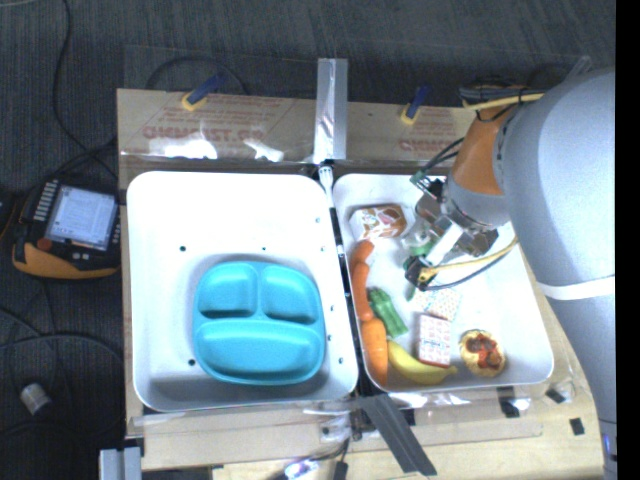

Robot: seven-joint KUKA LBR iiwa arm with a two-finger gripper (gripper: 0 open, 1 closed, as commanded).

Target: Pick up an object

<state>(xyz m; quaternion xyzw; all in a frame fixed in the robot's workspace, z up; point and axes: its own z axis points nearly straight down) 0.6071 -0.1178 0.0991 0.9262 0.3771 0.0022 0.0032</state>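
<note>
toys are piled along the left wall and front edge of the right bin: carrot, banana, green piece. gripper is hung over that bin's middle; whether anything is held cannot be told. blue tray is seen in the left bin.

A robotics lab: white bins clamped on a counter, teach pendant beside them on carpet.
</note>
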